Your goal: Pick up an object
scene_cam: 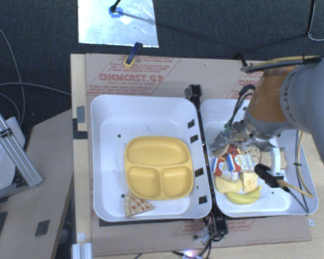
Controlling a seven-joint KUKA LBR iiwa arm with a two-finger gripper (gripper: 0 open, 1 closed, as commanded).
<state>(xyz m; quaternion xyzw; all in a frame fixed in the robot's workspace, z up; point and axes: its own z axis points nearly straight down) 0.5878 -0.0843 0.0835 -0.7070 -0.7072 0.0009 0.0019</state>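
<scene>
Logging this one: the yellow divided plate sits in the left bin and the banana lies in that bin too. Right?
Not quite. The camera view shows the yellow three-compartment plastic plate in the left white bin, but the yellow banana lies in the right white bin, near its front wall.

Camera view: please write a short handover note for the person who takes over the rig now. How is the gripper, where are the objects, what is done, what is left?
Gripper: low over the left side of the right bin; open or shut cannot be told, and nothing is seen held.
Right bin: a pile with a banana and a red and white packet.
Left bin: yellow divided plate, with a pizza slice beside it.
Done: no object lifted.
Left: grasp one object and lift it.
</scene>
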